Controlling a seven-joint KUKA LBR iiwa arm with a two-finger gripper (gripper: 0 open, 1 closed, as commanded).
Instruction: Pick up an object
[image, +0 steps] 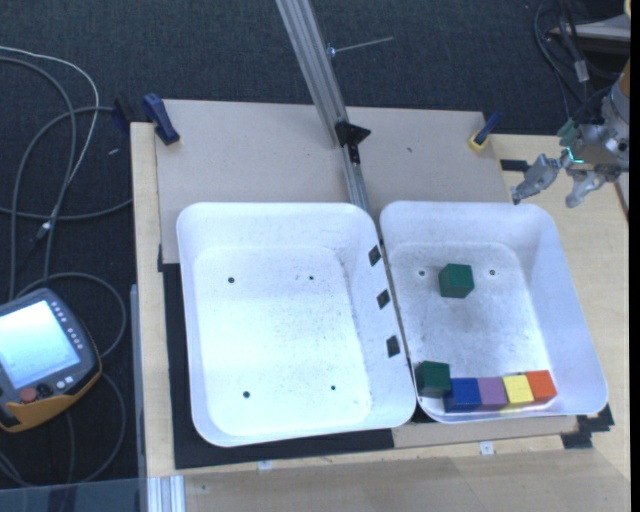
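Across the surface (260, 150) the gripper (556, 186) hovers spread wide, green cube (456, 280) well below-left, so a blind descent risks clipping the bin rim (545, 220).

Dark carpet floor (60, 40) strewn with cables (60, 150) surrounds a pale wooden bench (260, 150).

Metal pole (318, 75) slants in from 12 o'clock, ending between the two bins. Blue clamp (160, 117) at the board's 11 o'clock corner, yellow-blue clamp (483, 133) at 1 o'clock. Handheld screen unit (40, 355) on the floor at 8 o'clock, cables (55, 150) looping above it at 10 o'clock.
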